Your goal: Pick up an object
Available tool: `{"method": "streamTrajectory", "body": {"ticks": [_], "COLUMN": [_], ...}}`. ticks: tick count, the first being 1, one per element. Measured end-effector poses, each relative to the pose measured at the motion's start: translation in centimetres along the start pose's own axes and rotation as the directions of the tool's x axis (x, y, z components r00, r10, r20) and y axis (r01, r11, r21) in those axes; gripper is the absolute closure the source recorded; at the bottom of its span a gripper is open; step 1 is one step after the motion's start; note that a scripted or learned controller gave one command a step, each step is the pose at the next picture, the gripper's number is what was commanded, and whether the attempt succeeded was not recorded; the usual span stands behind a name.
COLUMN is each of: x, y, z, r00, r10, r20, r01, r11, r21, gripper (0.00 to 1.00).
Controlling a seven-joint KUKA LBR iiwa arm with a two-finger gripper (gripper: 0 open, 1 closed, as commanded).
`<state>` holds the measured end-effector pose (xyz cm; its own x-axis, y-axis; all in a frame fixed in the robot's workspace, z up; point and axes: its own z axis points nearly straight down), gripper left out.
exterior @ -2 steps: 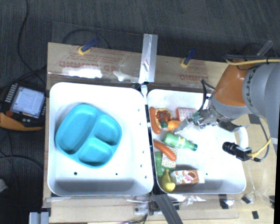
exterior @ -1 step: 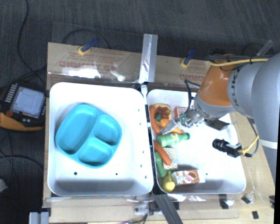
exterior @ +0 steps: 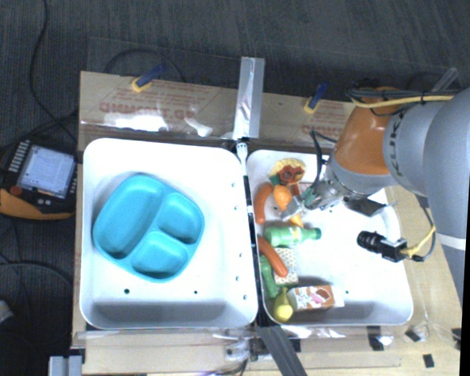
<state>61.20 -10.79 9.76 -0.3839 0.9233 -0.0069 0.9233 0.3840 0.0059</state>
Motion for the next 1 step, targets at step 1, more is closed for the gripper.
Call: {"method": "streamTrajectory", "body": {"ticks": [1], "x": [3.63], "y": [5.73], "z": [-8.36], "r00": [1.0], "r10": [0.005], "r20": [-0.007], "r01": [-0.005], "r11": [1.0], "r21": [0.01], "gripper": [1.0]}}
